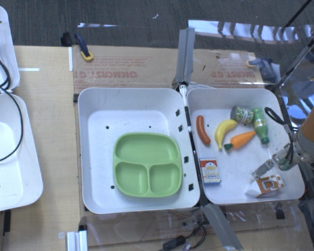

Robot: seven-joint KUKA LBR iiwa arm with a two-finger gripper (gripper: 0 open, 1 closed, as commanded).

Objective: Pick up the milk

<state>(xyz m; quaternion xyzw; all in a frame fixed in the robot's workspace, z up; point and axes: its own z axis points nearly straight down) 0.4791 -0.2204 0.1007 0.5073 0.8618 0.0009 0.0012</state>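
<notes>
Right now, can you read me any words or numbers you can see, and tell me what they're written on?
Brown sheet behind the bins: red print, upside down and too blurred to read.
Small carton: label too small to read.
Tipped carton: nothing readable.
Green bottle: label unreadable.

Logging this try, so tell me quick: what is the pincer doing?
Pincer: above the milk carton; open or shut cannot be told.

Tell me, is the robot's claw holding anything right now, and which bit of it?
It cannot be told. The gripper sits just above the milk, a tipped carton in the right bin.
</notes>
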